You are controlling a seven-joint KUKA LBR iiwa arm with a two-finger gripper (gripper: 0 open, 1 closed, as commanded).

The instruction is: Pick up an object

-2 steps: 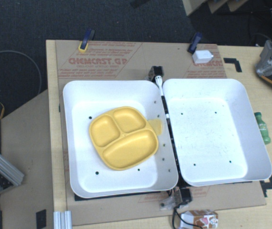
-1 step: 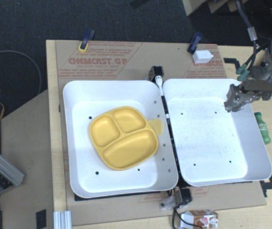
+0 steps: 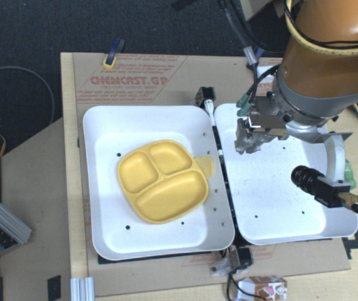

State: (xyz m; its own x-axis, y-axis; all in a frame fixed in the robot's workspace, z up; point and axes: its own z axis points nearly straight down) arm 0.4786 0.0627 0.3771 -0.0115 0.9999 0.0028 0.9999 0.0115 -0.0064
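Observation:
A yellow divided plate (image 3: 162,180) with three compartments lies in the left bin (image 3: 103,124), a little tilted, its tab pointing toward the wall between the bins. My gripper (image 3: 247,144) hangs over the upper left part of the right bin (image 3: 273,224), close to the dividing wall, with nothing visible between its fingers. It is well apart from the plate. The arm's large orange and grey body (image 3: 329,49) covers the far right corner of the right bin.
A small green thing (image 3: 352,173) peeks out at the right bin's right edge, mostly hidden behind the wrist hardware. A cardboard sheet (image 3: 128,77) lies under both bins. Clamps and cables sit around the bins' edges.

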